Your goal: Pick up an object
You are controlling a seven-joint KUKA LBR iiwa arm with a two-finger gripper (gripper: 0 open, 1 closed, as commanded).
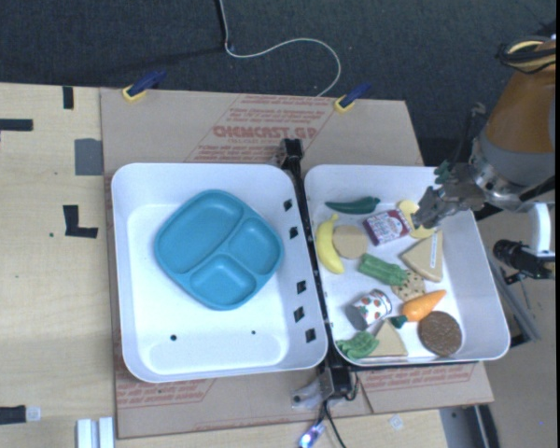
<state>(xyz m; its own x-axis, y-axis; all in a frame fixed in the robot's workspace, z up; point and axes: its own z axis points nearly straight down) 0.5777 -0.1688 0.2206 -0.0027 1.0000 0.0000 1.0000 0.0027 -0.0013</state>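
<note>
The right bin [476, 259] holds several toy foods: a yellow banana [329, 247], a green pepper [354, 205], a small red and white packet [387, 226], a green pickle [383, 271], a cheese wedge [424, 260], an orange carrot [420, 306], a brown cookie [441, 333] and a small can [368, 308]. My gripper [429, 209] hangs over the bin's upper right part, just right of the packet and above the cheese wedge. Its dark fingers point down and left. I see nothing held between them.
The left bin [140, 343] holds a blue divided plate [218, 248]. A black divider [303, 250] separates the two bins. A white cable [280, 49] lies on the dark surface behind the bench. The arm's orange band [523, 124] is at the right.
</note>
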